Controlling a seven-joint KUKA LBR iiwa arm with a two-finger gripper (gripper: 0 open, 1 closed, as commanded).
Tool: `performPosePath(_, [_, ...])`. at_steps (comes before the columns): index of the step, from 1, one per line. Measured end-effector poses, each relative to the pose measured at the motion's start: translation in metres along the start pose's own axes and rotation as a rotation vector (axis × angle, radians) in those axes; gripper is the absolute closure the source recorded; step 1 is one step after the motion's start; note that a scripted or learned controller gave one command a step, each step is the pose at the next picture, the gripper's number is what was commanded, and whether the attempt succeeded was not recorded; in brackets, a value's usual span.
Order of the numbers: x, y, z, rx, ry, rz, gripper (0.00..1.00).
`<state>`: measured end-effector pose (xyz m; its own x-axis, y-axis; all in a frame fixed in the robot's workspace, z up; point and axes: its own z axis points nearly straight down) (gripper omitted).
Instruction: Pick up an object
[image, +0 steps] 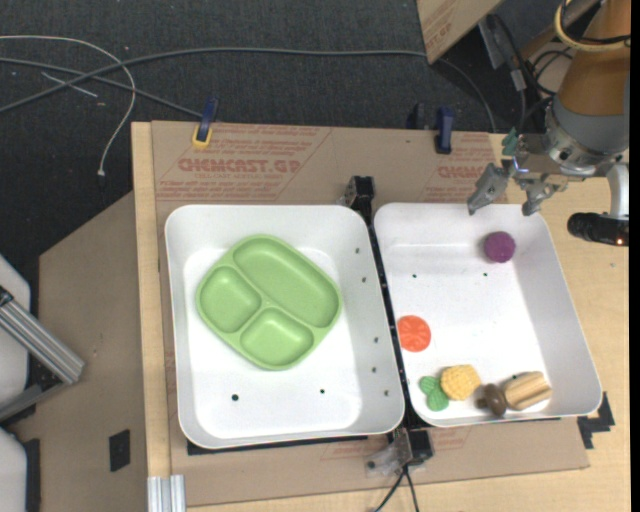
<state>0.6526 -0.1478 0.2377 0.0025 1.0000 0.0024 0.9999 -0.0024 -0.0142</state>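
Observation:
My gripper (507, 200) hangs over the far edge of the right bin (560, 300), its two fingers spread open with nothing between them. A purple ball (499, 246) lies just below and in front of it. Further down the same bin rest an orange-red round piece (414, 333), a yellow corn toy (460, 381) with a green piece (434, 392) beside it, and a brown and tan mushroom-like toy (514, 392).
The left bin (200, 400) holds a green divided plate (267, 300). Black clamps (360, 190) join the bins at the middle. Blue clips (207, 120) pin the cardboard base at the back. Cables run across the dark floor beyond.

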Motion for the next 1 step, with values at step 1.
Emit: performPosePath(1, [0.0003, 0.0024, -0.0081, -0.014, -0.002, -0.002, 0.00])
